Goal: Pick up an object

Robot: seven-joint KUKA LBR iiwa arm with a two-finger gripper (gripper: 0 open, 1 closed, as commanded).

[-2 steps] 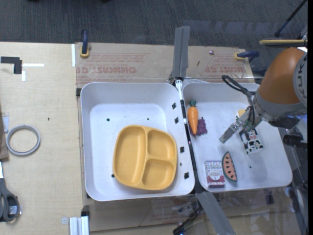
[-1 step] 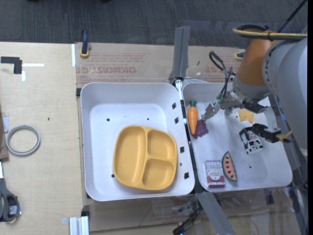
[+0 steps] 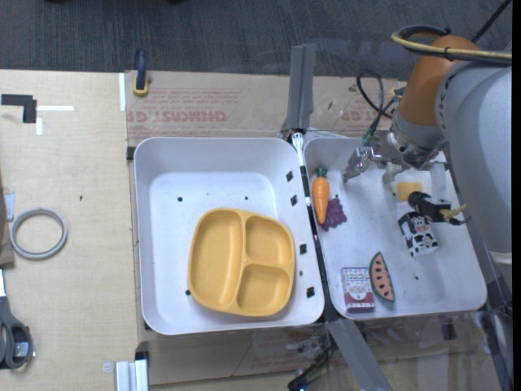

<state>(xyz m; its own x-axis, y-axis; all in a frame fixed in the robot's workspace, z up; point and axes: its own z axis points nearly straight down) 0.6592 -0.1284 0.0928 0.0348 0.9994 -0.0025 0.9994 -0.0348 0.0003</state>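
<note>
A grey KUKA arm (image 3: 480,129) with an orange band reaches over the right white bin (image 3: 456,287), its two-finger gripper (image 3: 356,166) poised near that bin's far left corner; whether the metal fingers are spread or closed cannot be told from this angle. Mirrored red lettering on the cardboard sheet (image 3: 195,108) beyond the bins is too reversed and faint to read. In the right bin, an orange toy carrot with a green top (image 3: 321,195) lies along the left wall, touching a purple grape cluster (image 3: 334,212). A watermelon slice (image 3: 382,277) and a small red-and-white printed packet (image 3: 356,289), its print illegible, sit near the front edge. A black-and-white object (image 3: 420,233) and a pale yellow block (image 3: 407,190) lie toward the right side. The left white bin (image 3: 155,243) holds a yellow divided plastic plate (image 3: 242,261). A grey tape ring (image 3: 37,233) rests on the bench's left side.
</note>
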